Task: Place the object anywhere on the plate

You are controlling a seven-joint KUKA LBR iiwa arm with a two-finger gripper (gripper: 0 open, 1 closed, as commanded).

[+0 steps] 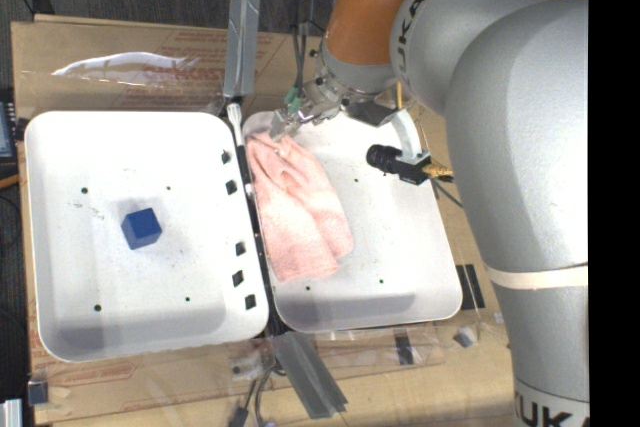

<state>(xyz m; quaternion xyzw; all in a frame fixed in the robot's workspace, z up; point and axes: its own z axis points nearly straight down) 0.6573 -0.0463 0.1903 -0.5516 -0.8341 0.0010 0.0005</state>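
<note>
Arm body: the large grey KUKA arm (530,185) fills the right foreground; the letters "UKA" read at its lower edge and again, partly, beside the orange band.
Left bin: the shallow white plastic bin (60,315) on the counter holds a small blue cube (142,227), lying alone near its middle, untouched.
Right bin: the second shallow white bin (400,285) carries a crumpled pink cloth (297,205) along its left wall.
Task object: judged to be the pink cloth, in the right bin; no plate can be identified.
Gripper: the gripper (300,110) sits at the cloth's far end, touching or just above it.
Fingers: state cannot be told.
Far backing: brown cardboard (130,50) with faint red print, illegible.
</note>
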